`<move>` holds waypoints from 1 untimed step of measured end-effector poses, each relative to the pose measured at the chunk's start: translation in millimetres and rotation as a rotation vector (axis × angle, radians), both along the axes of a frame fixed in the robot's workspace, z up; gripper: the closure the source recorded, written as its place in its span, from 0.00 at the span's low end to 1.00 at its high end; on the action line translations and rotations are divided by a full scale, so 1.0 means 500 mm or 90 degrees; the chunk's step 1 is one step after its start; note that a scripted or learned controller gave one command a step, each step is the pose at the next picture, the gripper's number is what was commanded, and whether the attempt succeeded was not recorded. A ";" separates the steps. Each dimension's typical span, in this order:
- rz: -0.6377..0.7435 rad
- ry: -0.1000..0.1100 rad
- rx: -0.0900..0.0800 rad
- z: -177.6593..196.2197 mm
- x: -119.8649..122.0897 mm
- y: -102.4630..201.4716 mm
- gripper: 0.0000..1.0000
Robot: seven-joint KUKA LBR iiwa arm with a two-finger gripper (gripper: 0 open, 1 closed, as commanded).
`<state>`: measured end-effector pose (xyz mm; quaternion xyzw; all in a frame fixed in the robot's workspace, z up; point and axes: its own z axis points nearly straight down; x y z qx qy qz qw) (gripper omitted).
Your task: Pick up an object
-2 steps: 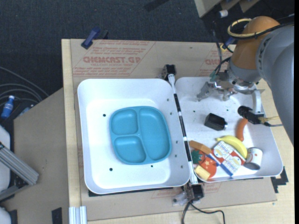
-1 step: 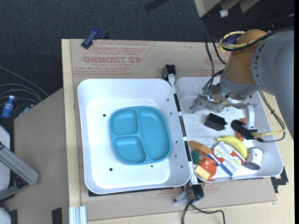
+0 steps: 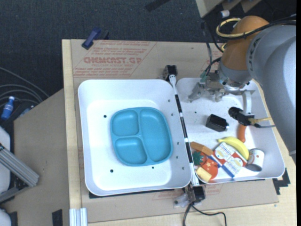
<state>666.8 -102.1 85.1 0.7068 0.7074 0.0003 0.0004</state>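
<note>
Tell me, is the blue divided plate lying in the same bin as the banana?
No. The blue divided plate lies in the left bin, the banana in the right bin.

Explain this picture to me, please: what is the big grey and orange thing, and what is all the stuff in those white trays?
The grey and orange thing is a robot arm, reaching in from the right. At its tip is a two-finger gripper for picking things up; here it sits over the far end of the right bin, and I cannot tell whether its fingers are open or closed. Nothing is visibly held.

The camera is fixed above the bench, looking down at a slant.

The left bin holds a blue divided plate. The right bin holds small items: a black block, a banana, something orange and a pile of colourful toy food and packets.
</note>
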 end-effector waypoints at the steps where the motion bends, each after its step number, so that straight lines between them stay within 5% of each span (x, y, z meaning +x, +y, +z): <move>1: -0.001 0.002 0.001 -0.001 -0.143 -0.003 0.00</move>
